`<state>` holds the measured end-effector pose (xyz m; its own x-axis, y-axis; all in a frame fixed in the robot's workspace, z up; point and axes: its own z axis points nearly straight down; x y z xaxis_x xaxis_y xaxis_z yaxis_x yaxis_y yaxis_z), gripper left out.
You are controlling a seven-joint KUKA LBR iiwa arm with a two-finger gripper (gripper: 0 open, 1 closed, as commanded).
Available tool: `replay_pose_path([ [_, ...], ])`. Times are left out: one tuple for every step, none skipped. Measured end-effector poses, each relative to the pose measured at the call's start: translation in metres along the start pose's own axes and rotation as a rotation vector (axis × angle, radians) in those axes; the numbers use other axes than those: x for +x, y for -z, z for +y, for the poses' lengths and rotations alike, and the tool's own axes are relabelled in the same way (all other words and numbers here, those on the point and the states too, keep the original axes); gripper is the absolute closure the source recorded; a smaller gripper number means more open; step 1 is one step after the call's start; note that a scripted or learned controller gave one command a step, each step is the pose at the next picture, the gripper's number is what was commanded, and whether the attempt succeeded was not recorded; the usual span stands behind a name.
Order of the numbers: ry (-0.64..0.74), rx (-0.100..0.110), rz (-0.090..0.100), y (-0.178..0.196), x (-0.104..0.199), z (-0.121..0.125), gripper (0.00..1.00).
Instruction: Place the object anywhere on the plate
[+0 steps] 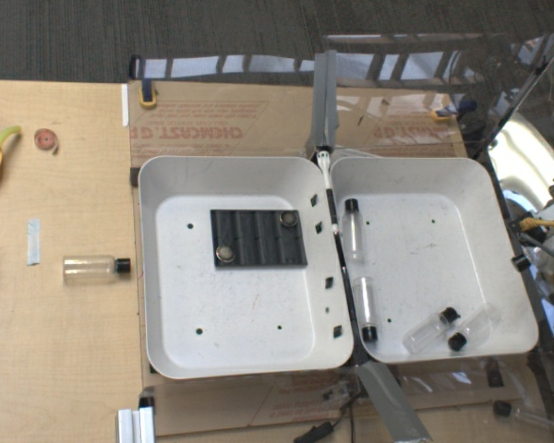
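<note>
A: So, where is the object at this moment?

B: My guess is that it's one of the clear vials with black caps in the right bin (499, 247). Two wall vials (353, 229) lie end to end against its left wall. A corner pair (434, 330) lies close together near the front right. None is on the dark ribbed plate (258, 238), which lies flat in the left bin (152, 275), well apart from them all.

A: And the gripper?

B: I cannot tell its state, nor whether it has hold of anything.

A: How should the pick go?

B: I'd choose a vial away from the wall and close across its narrow body, since round glass will likely roll. Then set it on a bare stretch of plate, along the ribs, avoiding the two small round pieces (224, 254) at opposite corners.
</note>
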<state>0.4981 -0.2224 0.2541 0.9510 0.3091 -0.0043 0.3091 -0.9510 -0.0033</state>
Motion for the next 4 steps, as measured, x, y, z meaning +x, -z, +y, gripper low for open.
replay_pose_path([
  [0.093, 0.001, 0.0, -0.109, -0.005, -0.054, 1.0],
  [-0.045, -0.002, -0.001, 0.072, 0.017, -0.016, 1.0],
  [0.069, -0.001, -0.002, -0.042, 0.011, -0.103, 1.0],
  [-0.05, -0.002, -0.001, 0.074, 0.021, -0.003, 1.0],
])
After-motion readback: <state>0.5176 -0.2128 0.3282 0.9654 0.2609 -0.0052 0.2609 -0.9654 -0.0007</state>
